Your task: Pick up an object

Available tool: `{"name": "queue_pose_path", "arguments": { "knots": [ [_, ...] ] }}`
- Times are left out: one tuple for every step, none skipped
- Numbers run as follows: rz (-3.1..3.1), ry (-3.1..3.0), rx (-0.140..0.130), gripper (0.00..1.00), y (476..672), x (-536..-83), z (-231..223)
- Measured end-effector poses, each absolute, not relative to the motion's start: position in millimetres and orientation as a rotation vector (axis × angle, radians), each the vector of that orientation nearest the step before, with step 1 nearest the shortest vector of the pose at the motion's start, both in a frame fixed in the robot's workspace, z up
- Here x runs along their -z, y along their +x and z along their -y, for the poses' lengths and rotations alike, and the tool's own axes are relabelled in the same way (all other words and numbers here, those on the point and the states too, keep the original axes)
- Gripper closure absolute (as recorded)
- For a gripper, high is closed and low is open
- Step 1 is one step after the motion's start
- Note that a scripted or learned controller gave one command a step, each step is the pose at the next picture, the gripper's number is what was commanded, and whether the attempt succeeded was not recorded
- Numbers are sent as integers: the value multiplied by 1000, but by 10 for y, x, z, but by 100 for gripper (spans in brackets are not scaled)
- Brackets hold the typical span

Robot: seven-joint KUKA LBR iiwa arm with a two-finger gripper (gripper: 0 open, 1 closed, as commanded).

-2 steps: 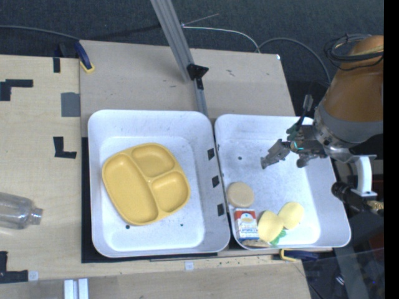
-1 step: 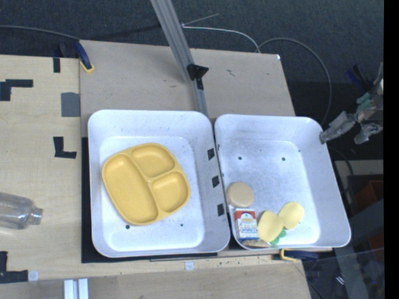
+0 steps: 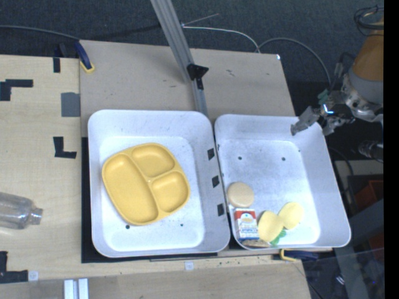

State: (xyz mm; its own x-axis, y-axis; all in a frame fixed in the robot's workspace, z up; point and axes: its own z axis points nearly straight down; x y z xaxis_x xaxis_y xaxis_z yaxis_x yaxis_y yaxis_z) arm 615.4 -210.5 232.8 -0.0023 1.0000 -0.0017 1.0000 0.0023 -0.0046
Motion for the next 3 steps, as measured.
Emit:
{"name": "queue_pose_path", "arguments": {
  "knots": [
    [2222, -2215, -8, 0, 6749, -1355, 2088],
    [2223, -2215, -6, 0, 6427, -860, 1552],
    [2223, -2219, -2, 0, 6440, -883, 1573]
  ]
}}
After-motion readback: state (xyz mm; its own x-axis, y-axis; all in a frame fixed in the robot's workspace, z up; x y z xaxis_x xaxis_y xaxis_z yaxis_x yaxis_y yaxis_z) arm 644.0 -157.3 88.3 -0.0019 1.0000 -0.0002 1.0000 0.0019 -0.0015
